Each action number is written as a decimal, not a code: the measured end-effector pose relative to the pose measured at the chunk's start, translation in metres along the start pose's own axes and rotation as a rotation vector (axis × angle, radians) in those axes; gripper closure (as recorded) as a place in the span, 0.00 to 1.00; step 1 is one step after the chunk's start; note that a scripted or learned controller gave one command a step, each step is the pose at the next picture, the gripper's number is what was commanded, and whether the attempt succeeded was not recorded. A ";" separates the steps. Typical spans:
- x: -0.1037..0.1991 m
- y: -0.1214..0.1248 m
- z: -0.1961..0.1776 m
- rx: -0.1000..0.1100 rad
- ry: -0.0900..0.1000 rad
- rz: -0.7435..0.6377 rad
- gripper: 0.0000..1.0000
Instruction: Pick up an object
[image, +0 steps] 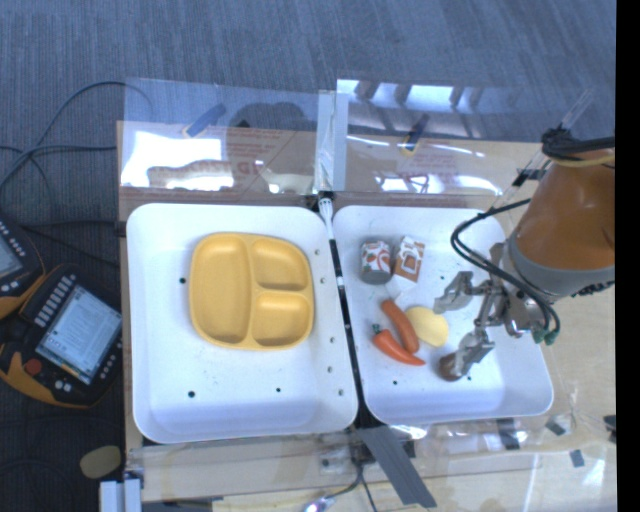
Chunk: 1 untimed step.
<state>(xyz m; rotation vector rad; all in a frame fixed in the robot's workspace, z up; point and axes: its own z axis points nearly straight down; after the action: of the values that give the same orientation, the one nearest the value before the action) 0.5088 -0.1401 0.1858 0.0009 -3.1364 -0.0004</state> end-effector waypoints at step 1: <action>-0.017 0.036 0.098 0.001 -0.008 0.483 0.00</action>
<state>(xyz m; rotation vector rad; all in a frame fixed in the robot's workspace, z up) 0.5251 -0.1042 0.0876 -0.7511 -3.0529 0.0024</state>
